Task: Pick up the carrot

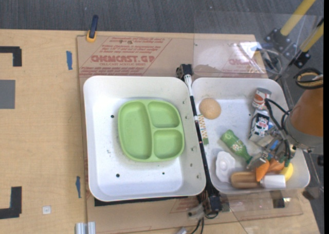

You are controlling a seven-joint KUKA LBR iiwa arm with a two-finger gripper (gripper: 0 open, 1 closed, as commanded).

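Two white bins side by side: left bin [97,140] holds green divided plate [151,130]. Right bin [231,91] holds tan ball [209,108] at 11 o'clock, green packet [235,144] mid-bin, hot dog [243,179] at 6 o'clock. Carrot [262,169] at 5 o'clock corner, just beside hot dog. Gripper [271,148] directly over carrot, touching or nearly so; finger spread cannot be told amid cables.

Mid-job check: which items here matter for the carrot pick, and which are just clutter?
Job items:
carrot, in the right bin's near corner
end effector, low over that corner

Just lying about:
green divided plate in the left bin
round bun
green packet
hot dog
white bottle
small can
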